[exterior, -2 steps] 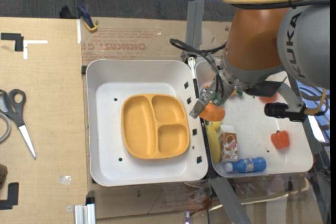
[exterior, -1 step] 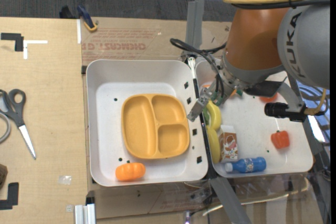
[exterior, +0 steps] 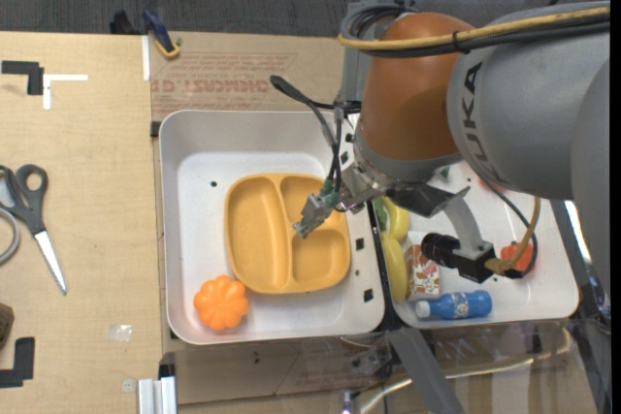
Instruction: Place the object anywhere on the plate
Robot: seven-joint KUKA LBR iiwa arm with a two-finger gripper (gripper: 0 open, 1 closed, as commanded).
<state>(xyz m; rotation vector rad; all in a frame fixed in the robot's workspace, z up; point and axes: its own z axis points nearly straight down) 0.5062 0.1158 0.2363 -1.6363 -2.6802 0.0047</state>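
Note:
A yellow two-compartment plate (exterior: pixel 254 228) lies in the left white bin (exterior: pixel 184 208). An orange toy pumpkin (exterior: pixel 221 302) sits in that bin just off the plate's front left corner. My gripper (exterior: pixel 314 214) hangs over the plate's right compartment, near the divider, with the grey arm and orange wrist band behind it to the right. I see nothing clearly between the gripper's tips. A yellow banana (exterior: pixel 393 252) lies along the left wall of the right bin (exterior: pixel 558 296), partly hidden by the wrist.
The right bin also holds a small red and white carton (exterior: pixel 423 274), a blue bottle (exterior: pixel 456 306) lying on its side and an orange item (exterior: pixel 514 255). Scissors (exterior: pixel 34 218) lie on the wooden bench far left.

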